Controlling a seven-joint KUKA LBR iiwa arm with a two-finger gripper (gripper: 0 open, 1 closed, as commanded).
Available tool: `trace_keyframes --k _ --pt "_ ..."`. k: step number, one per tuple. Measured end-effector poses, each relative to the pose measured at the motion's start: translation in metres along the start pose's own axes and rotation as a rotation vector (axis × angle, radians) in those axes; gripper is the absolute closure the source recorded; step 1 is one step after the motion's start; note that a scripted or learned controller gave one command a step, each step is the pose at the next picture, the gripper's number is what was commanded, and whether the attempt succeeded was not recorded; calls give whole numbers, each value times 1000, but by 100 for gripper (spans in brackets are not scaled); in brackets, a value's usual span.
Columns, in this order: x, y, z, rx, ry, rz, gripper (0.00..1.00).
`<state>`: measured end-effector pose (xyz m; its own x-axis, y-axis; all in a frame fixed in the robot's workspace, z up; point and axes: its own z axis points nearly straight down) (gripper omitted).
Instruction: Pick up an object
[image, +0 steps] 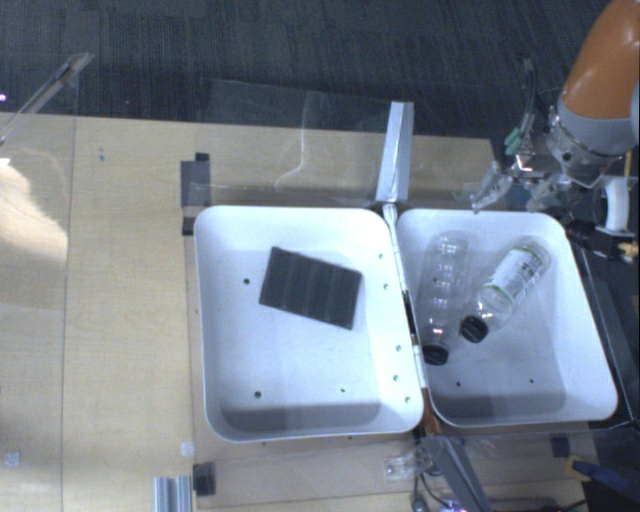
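Two clear plastic bottles lie in the right bin (590, 390). One bottle (443, 290) lies along the bin's left wall, its black cap toward the front. The other bottle (507, 288), which has a white label, lies slanted in the middle with its black cap pointing front-left. A flat dark grey rectangular pad (311, 287) rests in the left bin (300, 400). My gripper (503, 180) hangs over the far rim of the right bin, up and behind the bottles, apart from both. Nothing shows in it.
A metal divider post (396, 150) rises at the back between the two bins. A clear sheet stands behind the left bin. Cables and dark hardware (615, 230) sit off the right bin's right side. Wooden bench top extends to the left.
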<state>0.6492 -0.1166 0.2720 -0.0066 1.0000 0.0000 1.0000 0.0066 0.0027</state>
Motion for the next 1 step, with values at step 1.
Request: trace_keyframes --k 1 --pt "7 -72 95 -1 0 -268 0"
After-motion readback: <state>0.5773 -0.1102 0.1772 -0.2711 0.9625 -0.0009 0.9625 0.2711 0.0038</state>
